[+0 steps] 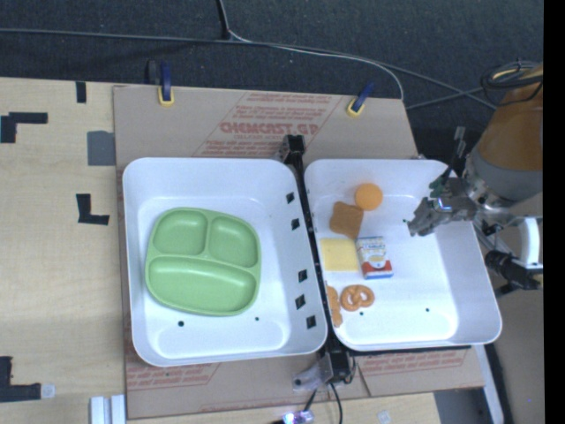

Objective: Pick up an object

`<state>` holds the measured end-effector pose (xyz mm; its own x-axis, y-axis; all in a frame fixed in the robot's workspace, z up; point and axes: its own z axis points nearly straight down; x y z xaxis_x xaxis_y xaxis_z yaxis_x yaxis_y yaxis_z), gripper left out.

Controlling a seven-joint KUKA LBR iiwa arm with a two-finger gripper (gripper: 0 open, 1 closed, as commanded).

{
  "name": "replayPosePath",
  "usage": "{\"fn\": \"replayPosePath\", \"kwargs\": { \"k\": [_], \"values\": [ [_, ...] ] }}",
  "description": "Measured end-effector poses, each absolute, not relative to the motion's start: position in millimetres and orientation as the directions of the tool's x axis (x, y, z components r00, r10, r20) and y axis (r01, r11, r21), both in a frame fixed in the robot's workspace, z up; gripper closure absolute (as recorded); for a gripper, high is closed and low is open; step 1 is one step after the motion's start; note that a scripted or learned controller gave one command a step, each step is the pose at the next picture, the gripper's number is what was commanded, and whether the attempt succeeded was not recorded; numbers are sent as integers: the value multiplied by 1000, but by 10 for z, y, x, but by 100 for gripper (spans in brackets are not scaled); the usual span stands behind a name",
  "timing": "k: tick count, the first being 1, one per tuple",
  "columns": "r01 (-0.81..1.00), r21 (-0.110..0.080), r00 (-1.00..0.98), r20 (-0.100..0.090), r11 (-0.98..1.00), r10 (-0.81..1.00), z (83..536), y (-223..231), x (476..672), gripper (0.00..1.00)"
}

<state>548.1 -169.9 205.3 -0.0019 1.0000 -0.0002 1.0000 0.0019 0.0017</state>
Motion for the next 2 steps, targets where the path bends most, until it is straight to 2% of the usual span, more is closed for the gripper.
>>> {"fn": "replayPosePath", "kwargs": {
  "k": [1, 2],
  "values": [
    [1000, 2, -2, 0, 2, 1000, 2392, -1692, 5489, 100],
    [1000, 0, -6, 1, 6, 1000, 2355, -1165, 5592, 100]
  ]
}}
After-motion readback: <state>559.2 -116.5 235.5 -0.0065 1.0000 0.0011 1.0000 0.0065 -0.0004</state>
